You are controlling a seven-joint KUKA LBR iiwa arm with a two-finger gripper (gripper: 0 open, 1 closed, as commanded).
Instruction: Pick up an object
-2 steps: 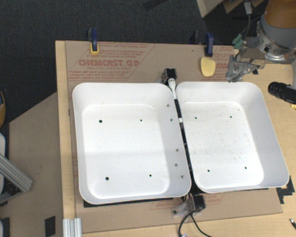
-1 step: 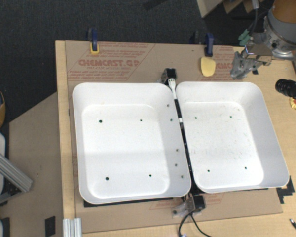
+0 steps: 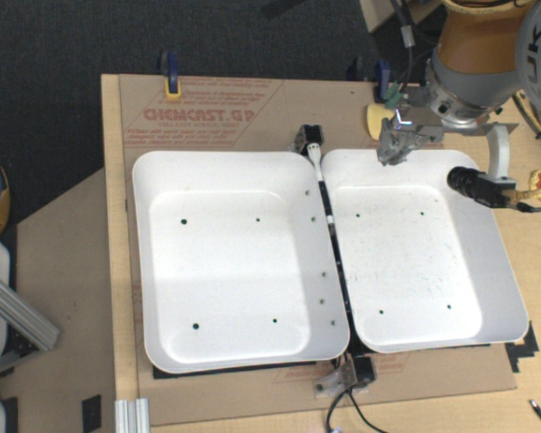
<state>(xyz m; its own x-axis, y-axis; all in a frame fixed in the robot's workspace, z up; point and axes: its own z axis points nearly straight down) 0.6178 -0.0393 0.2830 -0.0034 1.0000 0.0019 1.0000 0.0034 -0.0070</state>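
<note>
Left bin [image 3: 225, 260]: white, four dark dots.
Right bin [image 3: 415, 269]: white, dark dots, fine speckling.
Board [image 3: 207, 106]: tan, red lettering.
Clamps [image 3: 171, 69]: blue, yellow.
Floor [image 3: 72, 25]: dark grey.
My arm [image 3: 487, 25]: orange band, grey wrist.
My gripper [image 3: 394, 152]: silver-grey.

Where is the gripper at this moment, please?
In the camera view the gripper sits at upper right, over the far rim of the right bin, close to a pale yellow object on the bench.
</note>
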